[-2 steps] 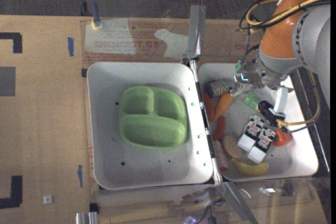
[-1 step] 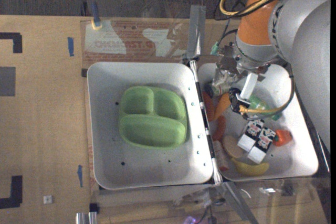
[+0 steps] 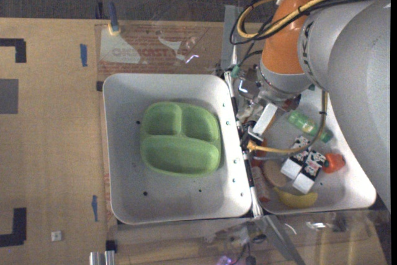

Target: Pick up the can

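Reaching in from the right, the arm (image 3: 347,53) stood over the right bin (image 3: 356,192), its orange band (image 3: 286,40) above the wrist. The gripper (image 3: 263,118) hung near that bin's left wall, close to the rim shared with the left bin (image 3: 118,152); whether it was open or closed could not be told, and nothing showed held in it.

Can: not certain. A brownish round shape (image 3: 273,172) near the left wall, nearer than the gripper, was my best guess.

Clutter was tight. White blocks with dark marks (image 3: 304,164) and a banana (image 3: 296,198) lay just beside the shape, an orange object (image 3: 335,161) to the right, and a green object (image 3: 302,120) farther off.

Risks, as judged: a descent could strike the wall or the divider; fingers could catch a block and nudge the can aside; yellow cable (image 3: 276,149) draped low might snag.

Open room was poor here. The left bin held only a green divided plate (image 3: 181,138), with bare floor around it.
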{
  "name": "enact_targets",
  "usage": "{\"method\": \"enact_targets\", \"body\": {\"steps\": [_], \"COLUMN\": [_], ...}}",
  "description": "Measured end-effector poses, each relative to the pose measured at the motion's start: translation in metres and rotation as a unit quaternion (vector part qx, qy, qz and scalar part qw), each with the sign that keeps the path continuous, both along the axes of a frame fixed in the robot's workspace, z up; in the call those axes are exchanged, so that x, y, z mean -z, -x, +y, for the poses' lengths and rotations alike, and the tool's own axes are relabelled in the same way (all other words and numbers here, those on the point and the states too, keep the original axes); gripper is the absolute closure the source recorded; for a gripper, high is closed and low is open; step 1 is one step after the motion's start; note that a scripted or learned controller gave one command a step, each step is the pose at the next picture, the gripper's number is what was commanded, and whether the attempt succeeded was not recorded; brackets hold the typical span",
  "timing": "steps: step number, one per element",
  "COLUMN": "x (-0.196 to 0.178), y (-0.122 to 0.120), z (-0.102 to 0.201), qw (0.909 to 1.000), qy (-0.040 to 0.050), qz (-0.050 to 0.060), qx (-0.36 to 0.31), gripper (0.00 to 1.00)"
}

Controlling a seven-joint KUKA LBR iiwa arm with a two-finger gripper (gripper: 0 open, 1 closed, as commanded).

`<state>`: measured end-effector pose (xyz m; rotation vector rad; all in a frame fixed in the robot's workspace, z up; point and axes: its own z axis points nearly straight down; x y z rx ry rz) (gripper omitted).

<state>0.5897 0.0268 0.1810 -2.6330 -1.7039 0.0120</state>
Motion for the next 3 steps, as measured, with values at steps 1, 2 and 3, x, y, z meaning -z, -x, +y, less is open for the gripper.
{"method": "enact_targets", "body": {"steps": [1,2,3], "x": [0.036,-0.001,0.010], "y": [-0.006,-0.034,-0.048], "z": [0.085,0.057,0.085], "qw": [0.9963,0.9897,0.9604], "qy": [0.0015,0.0021,0.0031], "qz": [-0.001,-0.003,-0.002], "qx": [0.086,0.143,0.279], "gripper": [1.00,1.00,1.00]}}
